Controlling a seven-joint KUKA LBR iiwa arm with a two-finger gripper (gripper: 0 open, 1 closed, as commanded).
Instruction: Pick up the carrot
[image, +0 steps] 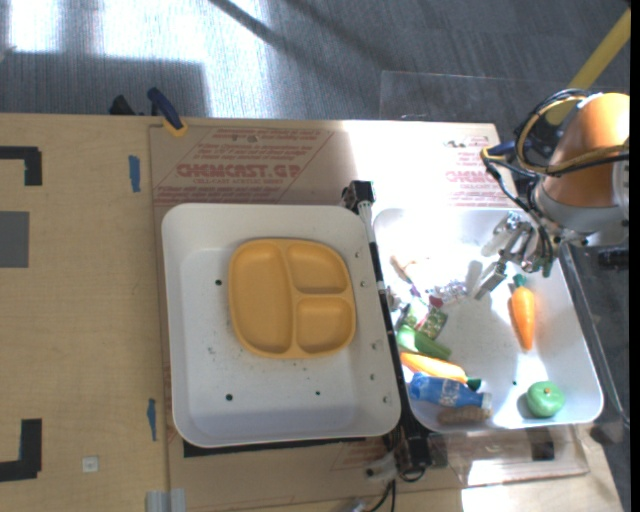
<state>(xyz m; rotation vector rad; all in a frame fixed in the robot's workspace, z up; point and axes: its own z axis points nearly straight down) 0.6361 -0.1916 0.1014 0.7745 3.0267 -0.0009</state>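
The orange carrot (523, 317) lies in the right bin (585, 345), near its right wall, with its green top pointing toward the back. My gripper (505, 278) hangs just beyond that top end, slightly to its left. The metal fingers (486, 281) are spread open and nothing sits between them. The carrot's top is close beside the right finger, but the carrot is not gripped. The grey arm with its orange band (590, 140) reaches in from the upper right.
The right bin also holds a green apple (543, 399) at the front right, a blue bottle (449, 392), a yellow piece (432, 364) and a green packet (427, 333) along the left side. A yellow divided plate (292, 297) rests in the left bin (190, 330).
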